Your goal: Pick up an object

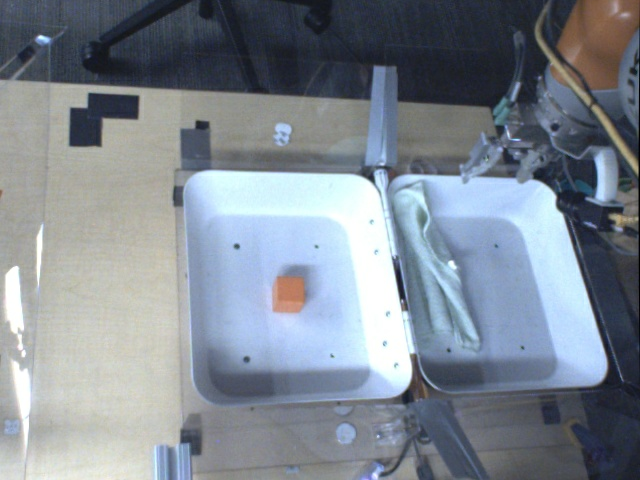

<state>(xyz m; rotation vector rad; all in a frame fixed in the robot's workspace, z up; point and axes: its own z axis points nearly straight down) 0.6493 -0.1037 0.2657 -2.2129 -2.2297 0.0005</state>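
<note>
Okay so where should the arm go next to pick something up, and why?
Probably come down and in toward the pale green cloth, the nearest thing: the gripper hangs above the right bin's far rim, while the orange block lies across in the left bin.

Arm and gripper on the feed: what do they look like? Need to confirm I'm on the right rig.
The arm has an orange, rounded band above a grey metallic wrist. Yellowish and black cables loop around it. The gripper is small, silver-grey metal with two thin fingers. A white cylindrical part sits beside the wrist.
</note>
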